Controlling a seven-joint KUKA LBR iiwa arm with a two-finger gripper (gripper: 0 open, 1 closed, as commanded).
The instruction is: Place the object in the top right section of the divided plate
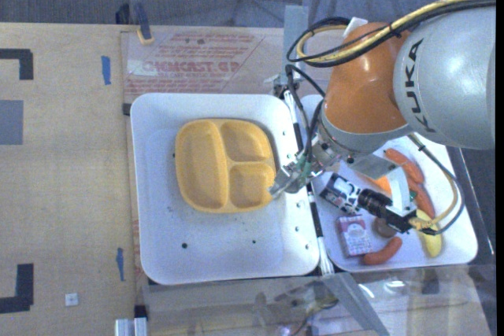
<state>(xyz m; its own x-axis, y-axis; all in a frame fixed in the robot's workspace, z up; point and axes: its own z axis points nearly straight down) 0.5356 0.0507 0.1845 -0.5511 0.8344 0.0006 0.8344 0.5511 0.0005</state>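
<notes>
A yellow divided plate [224, 165] lies in the left white bin [157, 248], with one large section on its left and two smaller ones on its right. Its top right section [246, 142] holds nothing that I can see. My gripper [285, 180] hangs low at the plate's right edge, beside the lower right section, under the grey and orange arm [370, 90]. A small greenish bit [300, 164] shows just above the gripper tip; I cannot tell whether it is a held object.
The right bin [465, 248] holds toy food: an orange carrot [407, 166], a red sausage [382, 250], a yellow banana [430, 245] and a pink packet [354, 236]. The arm covers much of that bin. A cardboard sheet [197, 63] lies behind the left bin.
</notes>
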